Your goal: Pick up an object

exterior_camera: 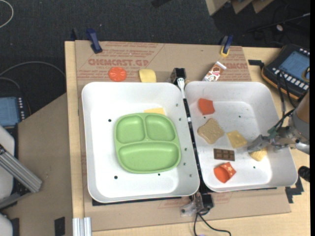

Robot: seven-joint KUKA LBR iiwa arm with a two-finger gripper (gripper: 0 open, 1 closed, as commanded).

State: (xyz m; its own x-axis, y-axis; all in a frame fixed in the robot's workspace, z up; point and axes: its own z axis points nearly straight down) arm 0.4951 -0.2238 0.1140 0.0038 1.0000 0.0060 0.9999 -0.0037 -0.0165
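The right bin (246, 90) holds several small items: a red block (205, 106), a tan toast-shaped piece (210, 131), a pale yellow piece (236, 139), a brown chocolate bar (224, 154), a red-orange toy (224, 172) and a small yellow piece (259, 155). My gripper (260, 142) reaches in from the right and is low over the bin's right side. It sits just above the small yellow piece and to the right of the pale yellow one. Nothing shows clearly between its tips.
The left bin (98, 132) holds a green divided plate (146, 142) with a yellow slice (155, 111) behind it. On the board behind the bins lie an orange disc (117, 73), a yellow block (147, 75) and a wrapped candy (214, 73). A handheld pendant (293, 69) sits far right.
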